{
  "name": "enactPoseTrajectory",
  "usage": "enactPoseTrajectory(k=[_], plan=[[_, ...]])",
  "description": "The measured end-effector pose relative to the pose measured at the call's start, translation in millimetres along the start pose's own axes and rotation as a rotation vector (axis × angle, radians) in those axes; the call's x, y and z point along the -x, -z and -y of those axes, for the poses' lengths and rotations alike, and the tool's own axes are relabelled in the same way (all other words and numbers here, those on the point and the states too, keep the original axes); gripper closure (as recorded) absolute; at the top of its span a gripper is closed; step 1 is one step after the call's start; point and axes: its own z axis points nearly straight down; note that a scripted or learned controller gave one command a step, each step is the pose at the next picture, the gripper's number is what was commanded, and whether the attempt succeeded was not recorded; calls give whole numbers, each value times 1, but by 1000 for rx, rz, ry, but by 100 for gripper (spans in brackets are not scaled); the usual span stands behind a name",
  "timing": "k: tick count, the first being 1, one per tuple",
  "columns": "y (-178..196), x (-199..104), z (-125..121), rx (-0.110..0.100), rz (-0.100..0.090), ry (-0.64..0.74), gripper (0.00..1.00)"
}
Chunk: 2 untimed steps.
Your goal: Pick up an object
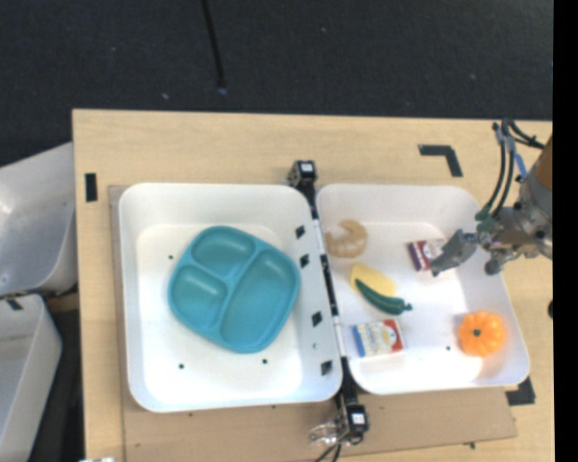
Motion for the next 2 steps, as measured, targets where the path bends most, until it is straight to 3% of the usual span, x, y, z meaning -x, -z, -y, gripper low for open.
enactPoseTrajectory(k=[1, 2], plan=[[6, 0, -2, 12, 3, 3, 0], [-57, 2, -1, 6, 1, 1, 0]])
